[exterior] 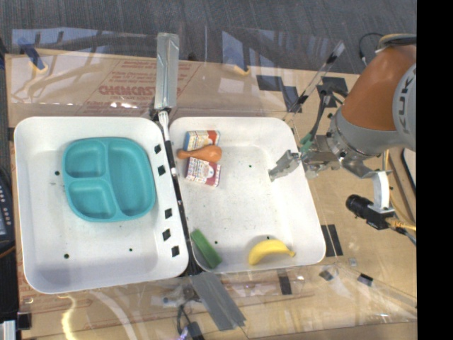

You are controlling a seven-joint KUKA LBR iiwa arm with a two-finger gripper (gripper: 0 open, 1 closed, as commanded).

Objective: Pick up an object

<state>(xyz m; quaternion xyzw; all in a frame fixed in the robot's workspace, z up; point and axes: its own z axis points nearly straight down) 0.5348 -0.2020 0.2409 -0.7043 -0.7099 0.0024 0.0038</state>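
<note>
A: Nearest the camera, a banana (270,251) was seen against the near wall of the right bin (244,211), with a green block (206,247) in that bin's near left corner. Why might they have been left so?

B: They were probably scattered for the picking program; nothing was stacked or lined up. Two small cartons (202,156) and an orange drumstick (201,153) were bunched by the far left corner, the drumstick laid across between the cartons and touching both.

A: And the left bin (42,253)?

B: A teal tray (110,178) lay in its middle, flat, compartments upward.

A: Where was the gripper (284,166) held?

B: Just inside the right bin's right edge, well apart from every object, so a pick was judged not yet begun. Nothing was seen between the fingers.

A: Were they spread or pressed together?

B: That could not be told; the tip appeared as one grey blur against the white floor. The arm was cut off at the frame's right, and the wrist was cluttered with cables.
</note>
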